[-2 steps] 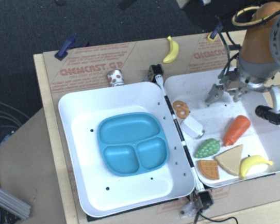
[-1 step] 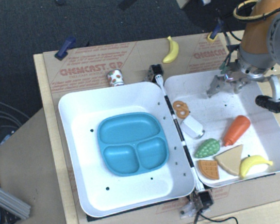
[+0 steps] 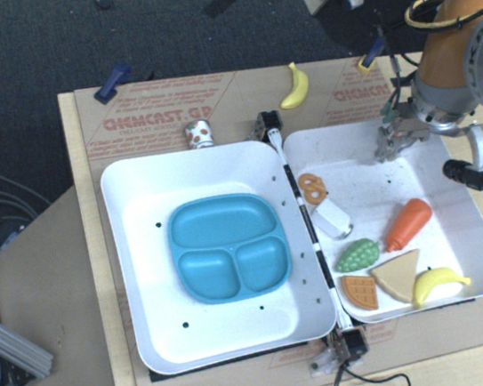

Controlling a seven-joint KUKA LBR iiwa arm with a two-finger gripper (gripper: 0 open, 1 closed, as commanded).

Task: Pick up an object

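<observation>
The right bin (image 3: 458,200) holds several toy foods. A brown pretzel (image 3: 313,188) and a white piece (image 3: 331,219) lie along its left wall. An orange carrot (image 3: 406,223) lies mid-bin. At the near edge sit a green vegetable (image 3: 357,256), a waffle (image 3: 359,291), a tan bread slice (image 3: 396,275) and a yellow banana (image 3: 439,282). My gripper (image 3: 391,143) hangs low over the bare far part of this bin, well apart from every item, with nothing seen in it.
The left bin (image 3: 135,203) bears a blue divided plate (image 3: 229,245). On the cardboard beyond the bins lie another yellow banana (image 3: 294,88), a small patterned cup (image 3: 199,133) and a blue clip (image 3: 111,84). The arm (image 3: 454,48) comes in from the upper right.
</observation>
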